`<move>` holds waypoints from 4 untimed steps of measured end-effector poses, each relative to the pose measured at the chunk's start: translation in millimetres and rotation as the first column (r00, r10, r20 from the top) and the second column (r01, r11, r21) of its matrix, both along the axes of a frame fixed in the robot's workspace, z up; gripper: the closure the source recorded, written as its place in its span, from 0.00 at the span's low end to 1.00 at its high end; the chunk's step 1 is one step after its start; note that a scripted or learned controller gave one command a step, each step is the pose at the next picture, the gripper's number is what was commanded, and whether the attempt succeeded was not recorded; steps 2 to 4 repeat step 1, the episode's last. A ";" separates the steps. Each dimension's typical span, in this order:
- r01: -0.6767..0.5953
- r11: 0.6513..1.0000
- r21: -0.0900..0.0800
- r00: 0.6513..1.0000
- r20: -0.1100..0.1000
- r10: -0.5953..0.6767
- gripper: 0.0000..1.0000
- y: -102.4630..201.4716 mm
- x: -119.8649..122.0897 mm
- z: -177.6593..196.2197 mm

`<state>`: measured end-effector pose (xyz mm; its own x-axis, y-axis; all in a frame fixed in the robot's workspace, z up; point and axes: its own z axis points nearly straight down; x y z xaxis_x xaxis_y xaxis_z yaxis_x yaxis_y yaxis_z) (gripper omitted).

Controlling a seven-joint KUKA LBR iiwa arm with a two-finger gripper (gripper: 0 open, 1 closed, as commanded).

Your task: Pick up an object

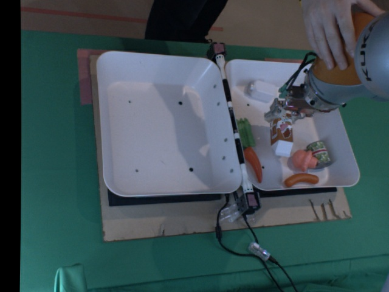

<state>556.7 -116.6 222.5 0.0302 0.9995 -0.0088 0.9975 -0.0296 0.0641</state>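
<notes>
1. The approach step is judged to be in hand: the gripper (pixel 281 111) is seen low in the right bin (pixel 340 140), just above a brown packet (pixel 281 129).
2. Whether the pincer is apart or together cannot be told.
3. Next, a descent onto the packet and a firm closing would be called for.

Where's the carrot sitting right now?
The carrot lies in the right bin, along its left wall beside the divider between the bins, with the sausage to its right.
</notes>
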 end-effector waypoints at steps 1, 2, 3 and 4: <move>-0.018 1.000 0.004 0.999 -0.036 0.018 1.00 19.3 33.7 143.4; -0.018 1.000 0.004 0.999 -0.036 0.018 1.00 19.3 33.7 143.4; -0.018 1.000 0.004 0.999 -0.036 0.018 1.00 19.3 33.7 143.4; -0.018 1.000 0.004 0.999 -0.036 0.018 1.00 19.3 33.7 143.4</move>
